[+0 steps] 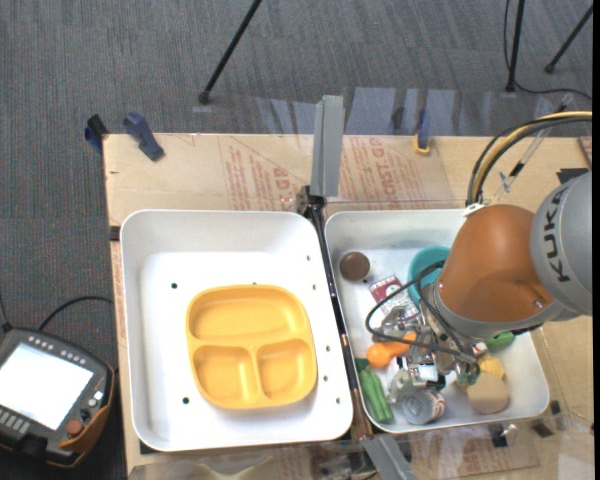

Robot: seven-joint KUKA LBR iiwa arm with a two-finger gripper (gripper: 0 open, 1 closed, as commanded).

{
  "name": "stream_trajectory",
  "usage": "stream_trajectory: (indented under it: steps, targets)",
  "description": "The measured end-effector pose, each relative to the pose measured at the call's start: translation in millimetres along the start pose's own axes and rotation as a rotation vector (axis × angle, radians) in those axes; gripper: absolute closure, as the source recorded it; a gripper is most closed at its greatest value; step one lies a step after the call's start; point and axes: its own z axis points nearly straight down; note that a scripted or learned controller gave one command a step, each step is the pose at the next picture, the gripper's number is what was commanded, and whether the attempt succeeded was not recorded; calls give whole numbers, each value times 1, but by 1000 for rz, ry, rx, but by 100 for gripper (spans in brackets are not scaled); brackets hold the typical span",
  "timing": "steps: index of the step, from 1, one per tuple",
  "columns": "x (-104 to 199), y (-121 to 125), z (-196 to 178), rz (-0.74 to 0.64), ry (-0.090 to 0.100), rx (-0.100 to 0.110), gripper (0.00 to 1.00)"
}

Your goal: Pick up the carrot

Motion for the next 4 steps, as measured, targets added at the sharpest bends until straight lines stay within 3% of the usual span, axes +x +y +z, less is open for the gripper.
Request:
stream_trajectory:
  steps: [1,2,3,4]
  targets:
    - [24,0,-1,118,-5,1,0]
    - [-4,5,-1,-121,0,0,0]
    - [6,5,0,-114,1,-1,0]
    - [5,8,-10,-121,1,-2,100]
